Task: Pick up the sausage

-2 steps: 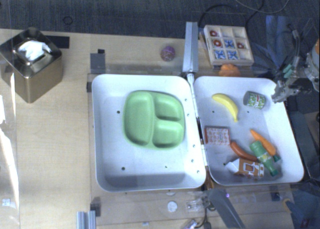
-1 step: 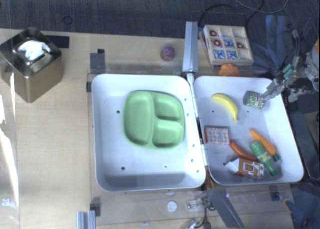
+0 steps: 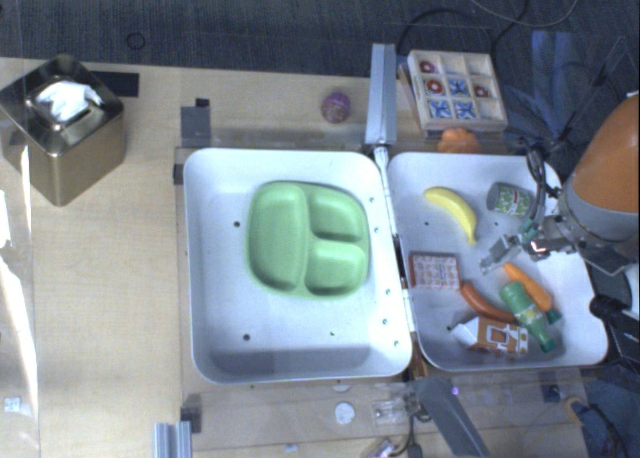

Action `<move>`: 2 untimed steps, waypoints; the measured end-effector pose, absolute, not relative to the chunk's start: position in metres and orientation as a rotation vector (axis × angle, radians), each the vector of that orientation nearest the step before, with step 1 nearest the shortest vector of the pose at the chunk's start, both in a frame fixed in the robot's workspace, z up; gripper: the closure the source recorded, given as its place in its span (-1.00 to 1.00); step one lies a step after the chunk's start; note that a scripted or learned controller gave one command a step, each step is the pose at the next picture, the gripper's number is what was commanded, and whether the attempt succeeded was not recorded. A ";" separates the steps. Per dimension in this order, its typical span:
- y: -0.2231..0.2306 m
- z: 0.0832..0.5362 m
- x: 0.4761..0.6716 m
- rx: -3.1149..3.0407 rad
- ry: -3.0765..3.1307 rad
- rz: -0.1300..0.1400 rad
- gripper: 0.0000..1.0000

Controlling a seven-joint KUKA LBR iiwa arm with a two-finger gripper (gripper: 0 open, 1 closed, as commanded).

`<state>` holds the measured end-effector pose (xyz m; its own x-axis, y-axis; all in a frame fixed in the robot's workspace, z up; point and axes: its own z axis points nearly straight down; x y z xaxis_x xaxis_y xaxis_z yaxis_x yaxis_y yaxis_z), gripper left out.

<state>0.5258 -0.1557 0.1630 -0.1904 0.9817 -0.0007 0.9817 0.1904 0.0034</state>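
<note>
The sausage [image 3: 484, 302], a short reddish-orange link, lies slanted in the right bin [image 3: 590, 351] near its front, between a patterned card [image 3: 434, 271] and a green bottle [image 3: 528, 312]. My gripper [image 3: 505, 250] hangs over the middle of that bin, up and to the right of the sausage and apart from it. Nothing shows in its grasp. The grey arm with its orange band [image 3: 612, 161] comes in from the right edge.
The right bin also holds a banana [image 3: 453, 211], a small can [image 3: 511, 199], an orange carrot-like piece [image 3: 529, 285] and a small carton [image 3: 494, 336]. A green divided plate [image 3: 305, 236] sits in the left bin [image 3: 215, 326]. A tic-tac-toe board [image 3: 455, 89] lies behind the bins.
</note>
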 end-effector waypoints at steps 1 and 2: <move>-0.100 0.091 0.516 1.896 2.487 0.014 -1.00; -0.101 0.105 0.520 1.890 2.476 0.022 1.00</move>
